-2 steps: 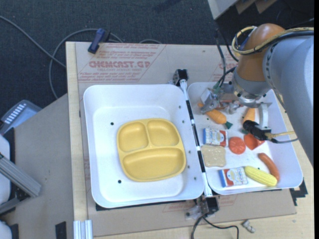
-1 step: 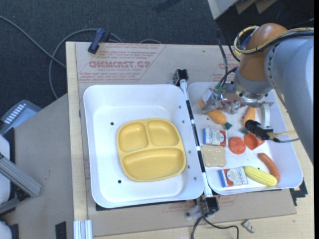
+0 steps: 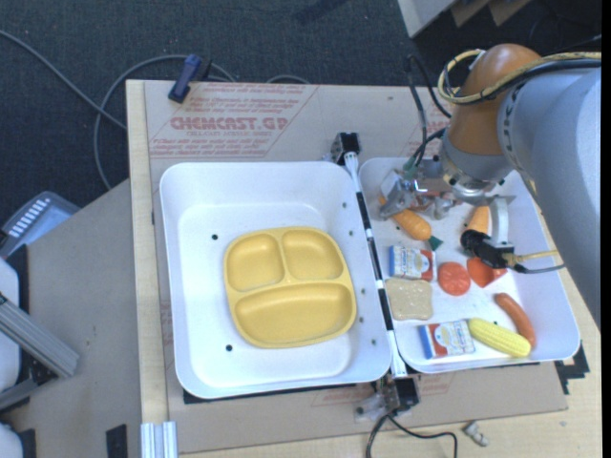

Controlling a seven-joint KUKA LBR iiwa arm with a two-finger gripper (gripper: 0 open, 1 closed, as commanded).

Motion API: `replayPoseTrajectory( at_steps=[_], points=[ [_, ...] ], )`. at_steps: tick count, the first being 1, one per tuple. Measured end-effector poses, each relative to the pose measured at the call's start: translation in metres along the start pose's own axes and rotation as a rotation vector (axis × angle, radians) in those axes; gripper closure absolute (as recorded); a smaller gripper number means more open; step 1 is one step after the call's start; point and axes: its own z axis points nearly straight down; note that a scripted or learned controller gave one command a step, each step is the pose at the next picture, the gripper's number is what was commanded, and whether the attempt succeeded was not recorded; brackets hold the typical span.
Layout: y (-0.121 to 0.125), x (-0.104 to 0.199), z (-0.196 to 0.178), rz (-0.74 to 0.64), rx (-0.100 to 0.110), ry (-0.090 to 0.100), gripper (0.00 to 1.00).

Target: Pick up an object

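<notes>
- Two white bins [image 3: 191,284] on a tan bench sheet [image 3: 239,122] printed with red lettering.
- Yellow divided plate [image 3: 286,284] in the left one.
- Grey arm [image 3: 563,151] with an orange band [image 3: 492,89] above the wrist; metal-grey gripper [image 3: 420,191].
- Orange carrot [image 3: 412,223] with a small green tip.
- Red tomato slice [image 3: 453,278] – round, plain.
- Beige bread slice [image 3: 409,300].
- Yellow corn cob [image 3: 498,336].
- Orange-red sausage [image 3: 514,315].
- White carton [image 3: 409,261] with blue and red print; a second one [image 3: 447,339] in white, blue and red.
- Blue clamp [image 3: 186,76] at the bench's far edge.
- Dark grey carpet [image 3: 143,17] – faintly speckled.
</notes>
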Motion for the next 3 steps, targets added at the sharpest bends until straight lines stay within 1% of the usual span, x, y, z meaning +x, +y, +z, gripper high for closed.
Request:
replayPoseTrajectory(
  at_steps=[1, 2, 3],
  points=[
    [-0.028, -0.001, -0.001, 0.001, -0.008, 0.000, 0.00],
    [-0.028, -0.001, -0.011, 0.001, -0.008, 0.000, 1.00],
    [-0.021, 0.071, -0.119, 0.000, -0.012, 0.000, 1.00]
  ],
)
